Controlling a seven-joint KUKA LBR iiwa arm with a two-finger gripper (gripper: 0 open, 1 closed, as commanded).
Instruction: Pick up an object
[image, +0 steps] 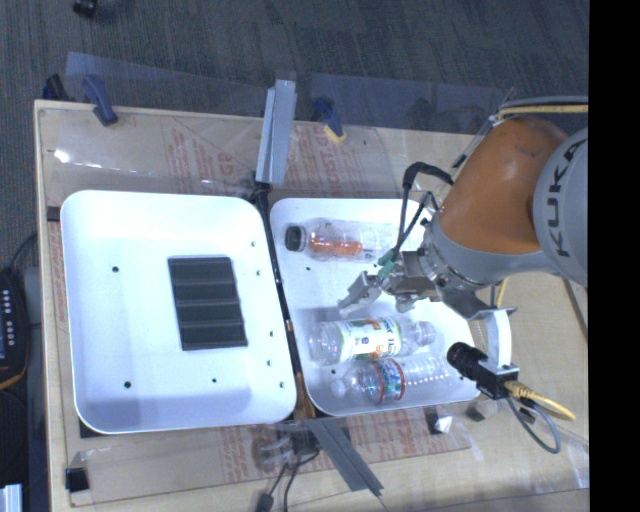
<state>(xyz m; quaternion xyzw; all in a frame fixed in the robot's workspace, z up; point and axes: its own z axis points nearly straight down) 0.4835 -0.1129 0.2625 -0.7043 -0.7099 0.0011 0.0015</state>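
Over the right bin (300, 215), the gripper (372, 287) hangs above three clear bottles; the nearest bottle (372, 340) lies just below it. Finger spacing cannot be judged from this angle. Nothing appears lifted; the pick remains outstanding.

The bench (150, 150) bears two white bins: left (100, 300), right (300, 215).

Smooth white plastic bins (110, 230), slightly glossy. Clear glossy plastic bottles (372, 340) with paper-like labels. Matt black ribbed pad (207, 301). Pale wood-look tabletop (150, 150) under clear film. Glossy orange band (500, 195).
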